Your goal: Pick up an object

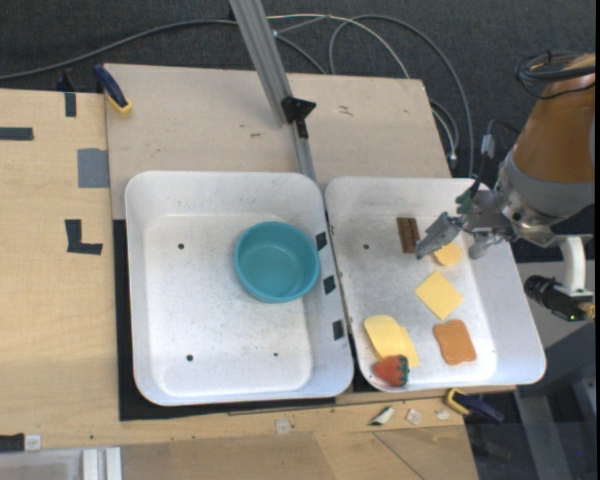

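Note:
The right bin (pixel 500 368) holds several small items. My gripper (pixel 457 243) hangs over its upper part, open, with its two fingers spread. A small yellow block (pixel 447 257) lies on the bin floor just below and between the fingertips, not lifted. A brown bar (pixel 407 234) lies just left of the left finger. Below them rest a yellow square slice (pixel 439 295), an orange piece (pixel 455 342), a pale yellow piece (pixel 388 334) and a red item with a green top (pixel 390 371).
The left bin (pixel 160 218) holds a blue bowl (pixel 276 260) near its right side. A grey pole (pixel 270 58) slants down to the gap between the bins. Cables run behind the bench, and the arm's body (pixel 555 158) stands over the right bin's far edge.

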Tool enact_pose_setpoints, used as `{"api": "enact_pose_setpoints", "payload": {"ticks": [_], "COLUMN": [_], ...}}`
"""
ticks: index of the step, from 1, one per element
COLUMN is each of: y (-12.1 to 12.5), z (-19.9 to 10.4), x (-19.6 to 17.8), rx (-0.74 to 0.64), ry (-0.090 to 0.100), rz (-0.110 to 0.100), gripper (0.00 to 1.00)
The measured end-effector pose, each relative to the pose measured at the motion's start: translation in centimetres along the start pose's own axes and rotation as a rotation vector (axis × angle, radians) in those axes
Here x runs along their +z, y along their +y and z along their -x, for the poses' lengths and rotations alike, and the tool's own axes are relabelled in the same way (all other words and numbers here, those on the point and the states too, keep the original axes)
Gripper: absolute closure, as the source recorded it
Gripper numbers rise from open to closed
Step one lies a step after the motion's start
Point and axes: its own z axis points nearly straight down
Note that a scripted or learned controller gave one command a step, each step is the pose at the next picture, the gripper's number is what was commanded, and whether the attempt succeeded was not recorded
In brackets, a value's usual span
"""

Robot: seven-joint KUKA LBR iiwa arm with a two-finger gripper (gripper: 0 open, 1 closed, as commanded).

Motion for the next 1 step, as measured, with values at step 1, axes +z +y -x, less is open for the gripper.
{"api": "enact_pose_setpoints", "payload": {"ticks": [1], "y": [0.00], "z": [0.01], "x": [-0.01], "rx": [0.000], "ry": [0.000], "rz": [0.000], "gripper": [0.00]}}
